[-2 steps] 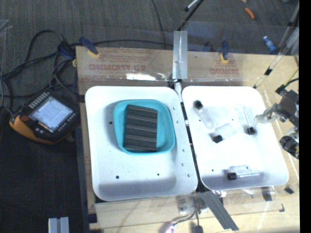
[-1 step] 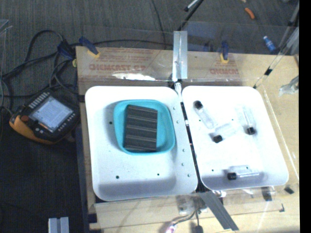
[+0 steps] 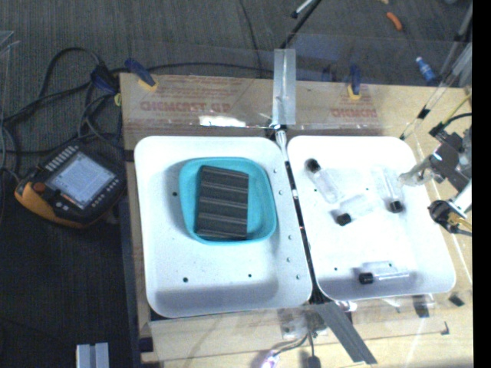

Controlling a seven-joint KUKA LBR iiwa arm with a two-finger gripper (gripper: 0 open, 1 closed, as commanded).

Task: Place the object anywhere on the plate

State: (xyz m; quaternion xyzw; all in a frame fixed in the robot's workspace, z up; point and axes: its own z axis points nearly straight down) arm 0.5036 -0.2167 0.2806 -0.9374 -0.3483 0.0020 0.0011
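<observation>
A teal plate (image 3: 266,213) sits in the middle of the left white bin (image 3: 161,267). A dark grey ribbed block (image 3: 222,202) lies flat on the plate, well inside its rim, with its long side running from far to near. Nothing touches the block or hangs over it.
The right bin (image 3: 430,251) holds several clear vials with black caps, one of them (image 3: 382,274) near its front edge. A metal post (image 3: 285,83) stands behind the seam between the bins. Cables and fittings (image 3: 453,179) crowd the right edge. A teach pendant (image 3: 73,182) lies on the floor at left.
</observation>
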